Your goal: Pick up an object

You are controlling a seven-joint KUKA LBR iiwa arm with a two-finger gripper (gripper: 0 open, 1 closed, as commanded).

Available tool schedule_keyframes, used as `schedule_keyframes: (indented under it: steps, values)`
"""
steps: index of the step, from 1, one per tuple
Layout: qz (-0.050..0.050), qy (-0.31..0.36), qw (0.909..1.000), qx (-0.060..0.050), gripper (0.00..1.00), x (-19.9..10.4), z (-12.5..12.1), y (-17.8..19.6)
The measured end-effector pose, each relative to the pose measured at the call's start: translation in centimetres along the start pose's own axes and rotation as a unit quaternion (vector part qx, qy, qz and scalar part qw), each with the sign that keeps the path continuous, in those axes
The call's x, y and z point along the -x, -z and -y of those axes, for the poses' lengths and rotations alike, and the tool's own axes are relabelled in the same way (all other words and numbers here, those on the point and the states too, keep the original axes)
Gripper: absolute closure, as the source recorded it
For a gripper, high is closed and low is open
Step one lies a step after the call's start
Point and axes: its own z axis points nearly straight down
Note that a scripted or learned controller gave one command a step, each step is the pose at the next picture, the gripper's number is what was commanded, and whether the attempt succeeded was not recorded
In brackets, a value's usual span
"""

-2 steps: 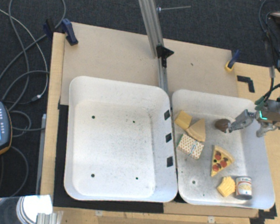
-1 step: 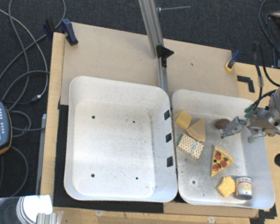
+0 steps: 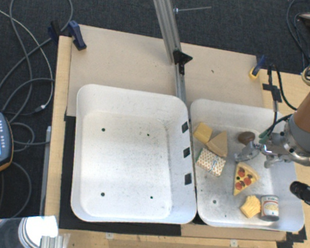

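Note:
The right bin holds several small objects. A yellow block and a tan wedge lie at its left, with a patterned box just below them. A brown round piece sits near the middle, a pizza slice below it. A yellow cheese piece and a small can rest near the front edge. My gripper hangs low in the bin, between the brown piece and the pizza slice, close above the slice's top corner.
The left bin stands beside the right one. A slanted metal pole crosses the back of the bench down to the gap between the bins. A black part sticks out near the right bin's right edge.

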Motion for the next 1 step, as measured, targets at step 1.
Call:
schedule_keyframes:
  steps: [1]
  values:
    - [0.002,0.0,1.0,0.005,0.0,0.52,0.18,-5.82]
